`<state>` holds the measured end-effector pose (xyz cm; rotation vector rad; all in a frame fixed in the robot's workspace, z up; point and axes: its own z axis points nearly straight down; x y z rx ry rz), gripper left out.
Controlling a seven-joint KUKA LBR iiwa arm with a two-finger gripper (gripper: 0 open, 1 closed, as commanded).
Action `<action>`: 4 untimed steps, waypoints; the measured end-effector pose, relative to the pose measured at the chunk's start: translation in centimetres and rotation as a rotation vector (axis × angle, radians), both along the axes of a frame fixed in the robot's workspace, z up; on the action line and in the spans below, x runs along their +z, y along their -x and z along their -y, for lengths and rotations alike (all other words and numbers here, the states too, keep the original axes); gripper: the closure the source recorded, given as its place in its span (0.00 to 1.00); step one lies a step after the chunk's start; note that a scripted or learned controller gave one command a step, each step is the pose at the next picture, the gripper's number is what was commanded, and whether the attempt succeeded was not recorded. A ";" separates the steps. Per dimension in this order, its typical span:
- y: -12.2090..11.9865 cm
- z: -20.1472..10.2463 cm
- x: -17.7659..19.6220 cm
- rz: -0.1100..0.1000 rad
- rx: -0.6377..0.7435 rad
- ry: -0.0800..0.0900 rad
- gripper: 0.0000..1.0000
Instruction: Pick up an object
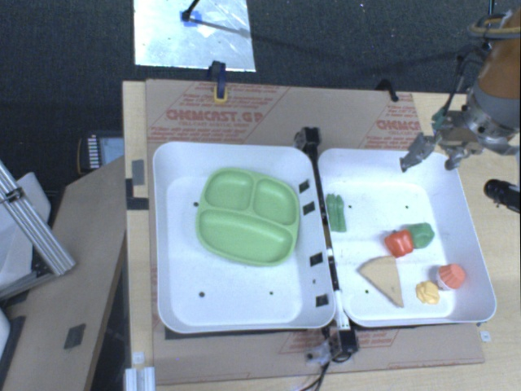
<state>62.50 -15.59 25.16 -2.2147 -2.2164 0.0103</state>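
We see the claw (433, 155) spread, gripping nothing, above the right bin's (370, 184) far edge | pickup not begun | tomato (398, 243) untouched mid-bin.

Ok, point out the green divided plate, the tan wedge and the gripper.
green divided plate (247, 216): camera view, middle of the plate, left bin.
tan wedge (384, 277): camera view, centre of its flat face.
gripper (431, 155): camera view, midway between fingertips.
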 end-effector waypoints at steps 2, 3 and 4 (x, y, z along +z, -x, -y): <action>-0.1 -1.1 -4.3 0.009 0.005 0.001 0.00; 0.0 -0.8 -8.4 0.012 0.001 0.002 0.00; 0.0 -1.2 -14.5 0.009 0.002 0.001 0.00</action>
